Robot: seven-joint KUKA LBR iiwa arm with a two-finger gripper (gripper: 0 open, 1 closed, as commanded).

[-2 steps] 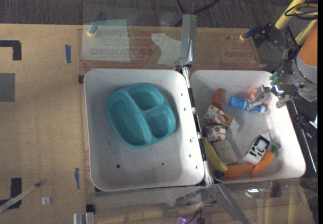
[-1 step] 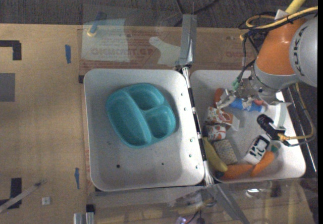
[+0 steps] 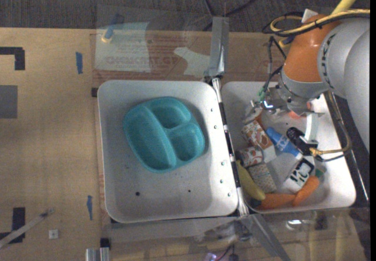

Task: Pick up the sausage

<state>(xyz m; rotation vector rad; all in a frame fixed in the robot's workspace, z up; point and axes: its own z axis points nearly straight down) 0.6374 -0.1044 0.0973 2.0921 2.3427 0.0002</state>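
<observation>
The grey arm (image 3: 346,48), orange-banded above the wrist, reaches in from the right, its gripper (image 3: 267,104) lowered near the far edge of the right bin (image 3: 346,192).

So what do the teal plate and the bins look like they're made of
The teal plate looks like moulded plastic: even colour, rounded dividers between three compartments, soft sheen. The left bin and right bin look like thin white plastic or painted metal, matte with rounded corners; the view leaves that open.

The orange-brown sausage (image 3: 278,200) lies flat along the right bin's near edge
</observation>
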